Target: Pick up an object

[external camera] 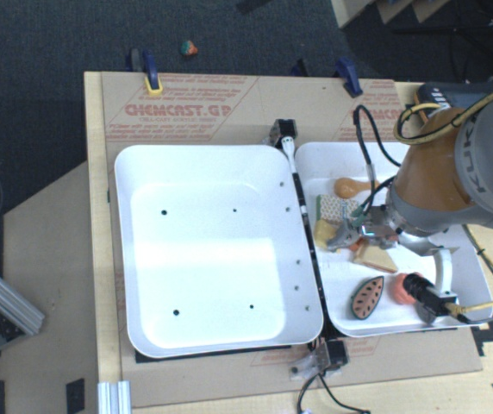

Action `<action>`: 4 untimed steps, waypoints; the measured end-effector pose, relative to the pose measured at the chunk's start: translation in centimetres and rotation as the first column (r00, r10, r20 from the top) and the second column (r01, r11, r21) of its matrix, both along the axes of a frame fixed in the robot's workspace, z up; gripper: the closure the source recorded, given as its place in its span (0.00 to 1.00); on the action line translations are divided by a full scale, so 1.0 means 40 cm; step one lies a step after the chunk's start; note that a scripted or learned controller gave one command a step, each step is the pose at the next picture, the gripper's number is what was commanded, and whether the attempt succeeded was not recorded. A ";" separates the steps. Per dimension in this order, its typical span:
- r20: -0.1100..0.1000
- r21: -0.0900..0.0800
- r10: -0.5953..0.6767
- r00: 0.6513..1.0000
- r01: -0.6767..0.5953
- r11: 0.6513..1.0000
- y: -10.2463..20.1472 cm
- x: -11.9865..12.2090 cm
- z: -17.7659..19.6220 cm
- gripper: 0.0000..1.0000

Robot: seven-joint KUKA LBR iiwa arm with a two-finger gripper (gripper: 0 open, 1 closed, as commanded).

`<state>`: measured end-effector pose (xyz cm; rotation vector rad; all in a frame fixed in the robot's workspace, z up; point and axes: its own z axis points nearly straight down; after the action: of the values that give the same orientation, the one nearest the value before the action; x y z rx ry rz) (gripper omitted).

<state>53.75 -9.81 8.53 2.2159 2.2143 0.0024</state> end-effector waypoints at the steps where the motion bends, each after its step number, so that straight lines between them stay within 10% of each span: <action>1: 0.012 -0.004 -0.003 1.000 0.003 1.000 -0.004 0.003 0.040 1.00; 2: -0.014 0.007 -0.002 1.000 0.003 1.000 -0.025 -0.136 0.053 1.00; 3: 0.009 0.007 0.015 1.000 -0.015 1.000 0.226 0.104 0.263 1.00; 4: -0.003 0.008 0.010 1.000 -0.010 1.000 0.422 0.155 0.248 1.00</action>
<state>59.95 7.08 18.47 2.2107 2.2309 0.0073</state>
